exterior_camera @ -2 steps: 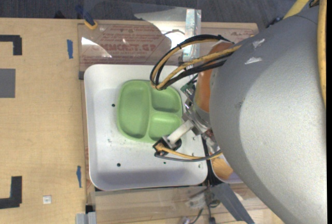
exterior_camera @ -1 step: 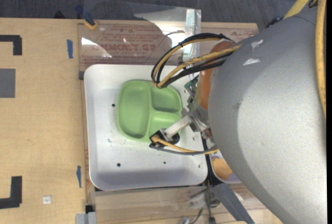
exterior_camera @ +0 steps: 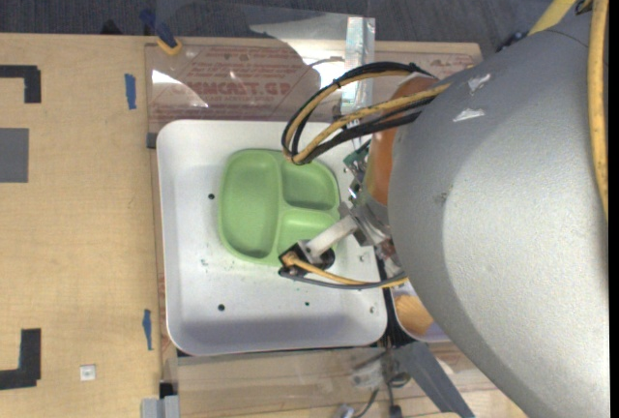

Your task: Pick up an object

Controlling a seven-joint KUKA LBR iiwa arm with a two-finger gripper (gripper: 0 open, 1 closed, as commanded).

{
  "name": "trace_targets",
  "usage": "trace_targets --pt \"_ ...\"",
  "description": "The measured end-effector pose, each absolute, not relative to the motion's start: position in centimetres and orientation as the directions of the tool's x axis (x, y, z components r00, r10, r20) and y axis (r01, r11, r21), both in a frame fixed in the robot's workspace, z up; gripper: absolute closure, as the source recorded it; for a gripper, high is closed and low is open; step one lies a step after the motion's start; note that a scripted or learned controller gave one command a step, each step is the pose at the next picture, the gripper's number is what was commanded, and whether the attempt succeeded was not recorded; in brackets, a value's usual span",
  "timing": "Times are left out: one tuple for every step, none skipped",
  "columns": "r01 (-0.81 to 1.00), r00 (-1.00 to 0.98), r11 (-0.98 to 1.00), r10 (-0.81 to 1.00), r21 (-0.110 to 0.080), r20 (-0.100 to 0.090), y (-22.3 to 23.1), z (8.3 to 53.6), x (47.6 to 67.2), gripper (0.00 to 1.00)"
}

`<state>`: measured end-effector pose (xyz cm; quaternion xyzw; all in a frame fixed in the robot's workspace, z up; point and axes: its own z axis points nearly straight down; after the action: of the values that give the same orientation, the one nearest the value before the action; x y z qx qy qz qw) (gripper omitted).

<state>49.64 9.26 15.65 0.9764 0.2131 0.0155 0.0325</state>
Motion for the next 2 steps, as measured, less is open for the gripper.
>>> trace_targets --pt "0.406 0.913 -0.912 0.407 0.068 0.015 9.3 15.64 49.62 0.0" --pt "0.36 0.932 -0.931 0.362 0.062 0.015 9.34 15.76 49.54 0.0"
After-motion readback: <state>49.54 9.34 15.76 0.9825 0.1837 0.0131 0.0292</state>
